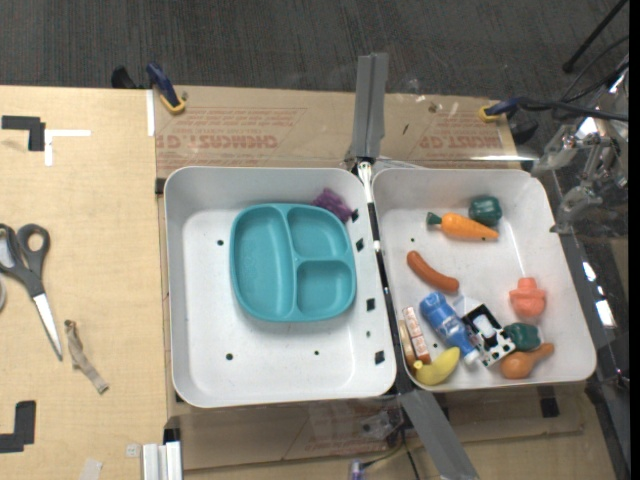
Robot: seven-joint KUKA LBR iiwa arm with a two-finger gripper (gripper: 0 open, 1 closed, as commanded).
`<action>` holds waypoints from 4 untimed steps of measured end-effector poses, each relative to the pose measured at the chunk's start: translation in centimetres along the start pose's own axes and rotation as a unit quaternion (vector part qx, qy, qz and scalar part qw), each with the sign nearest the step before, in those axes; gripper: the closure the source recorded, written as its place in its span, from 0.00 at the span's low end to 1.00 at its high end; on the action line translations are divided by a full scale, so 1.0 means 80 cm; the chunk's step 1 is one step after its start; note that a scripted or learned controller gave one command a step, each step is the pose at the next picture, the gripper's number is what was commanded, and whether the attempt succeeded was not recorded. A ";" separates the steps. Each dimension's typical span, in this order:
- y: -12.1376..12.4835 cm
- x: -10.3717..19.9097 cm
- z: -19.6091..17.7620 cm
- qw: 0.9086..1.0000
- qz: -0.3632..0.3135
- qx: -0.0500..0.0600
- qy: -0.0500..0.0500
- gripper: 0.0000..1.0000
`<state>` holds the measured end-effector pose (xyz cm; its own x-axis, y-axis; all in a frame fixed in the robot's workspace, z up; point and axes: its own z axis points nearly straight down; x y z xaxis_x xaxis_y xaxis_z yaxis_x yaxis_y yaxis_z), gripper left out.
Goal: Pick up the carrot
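Well, the carrot (468, 227) lies in the right bin (556, 268), near the back, beside a green toy (486, 208). It looks light, hard and smooth, so it could slip. Grab its fat orange middle. I cannot tell how the claw is.

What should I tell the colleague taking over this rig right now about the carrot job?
Gripper: at the bench's right edge, outside the bins, nothing visibly held; finger state unclear.
Carrot: lying in the right bin near its far wall, beside a dark green toy, apart from the sausage.
Left bin: holds a teal divided plate.
Done: nothing yet; carrot untouched.
Left: reach over the right bin, grasp the carrot, lift.
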<state>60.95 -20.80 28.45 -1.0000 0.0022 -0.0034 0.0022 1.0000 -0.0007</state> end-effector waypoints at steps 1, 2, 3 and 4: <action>0.006 -0.021 0.222 0.998 0.058 0.000 -0.002 0.00; 0.061 -0.050 0.237 1.000 0.011 0.000 -0.002 0.00; 0.062 -0.052 0.223 1.000 0.009 0.001 -0.006 1.00; 0.063 -0.055 0.209 1.000 0.008 0.002 -0.009 1.00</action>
<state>65.39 -15.79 11.72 -0.9996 0.0182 -0.0211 0.0183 0.9998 -0.0047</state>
